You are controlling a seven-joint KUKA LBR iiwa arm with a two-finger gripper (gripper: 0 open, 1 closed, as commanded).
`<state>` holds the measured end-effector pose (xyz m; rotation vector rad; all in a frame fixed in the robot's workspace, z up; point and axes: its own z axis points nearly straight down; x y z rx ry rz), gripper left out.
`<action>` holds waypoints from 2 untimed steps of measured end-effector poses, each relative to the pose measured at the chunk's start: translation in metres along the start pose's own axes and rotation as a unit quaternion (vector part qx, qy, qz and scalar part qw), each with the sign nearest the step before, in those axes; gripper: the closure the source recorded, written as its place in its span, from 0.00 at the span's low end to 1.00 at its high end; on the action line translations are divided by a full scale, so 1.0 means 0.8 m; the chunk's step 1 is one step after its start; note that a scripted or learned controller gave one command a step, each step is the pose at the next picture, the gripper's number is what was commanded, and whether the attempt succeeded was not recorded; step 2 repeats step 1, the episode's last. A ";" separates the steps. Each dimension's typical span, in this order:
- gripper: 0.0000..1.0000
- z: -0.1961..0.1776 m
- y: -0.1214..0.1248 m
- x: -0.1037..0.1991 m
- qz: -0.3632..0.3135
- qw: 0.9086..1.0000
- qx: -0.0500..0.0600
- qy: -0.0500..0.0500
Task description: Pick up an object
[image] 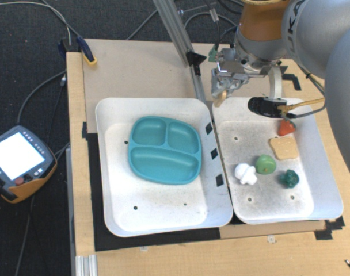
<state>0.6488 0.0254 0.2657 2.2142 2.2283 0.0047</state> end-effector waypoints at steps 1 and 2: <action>1.00 0.023 -0.003 0.056 0.001 1.000 0.003 0.000; 1.00 0.023 -0.003 0.056 0.001 1.000 0.003 0.000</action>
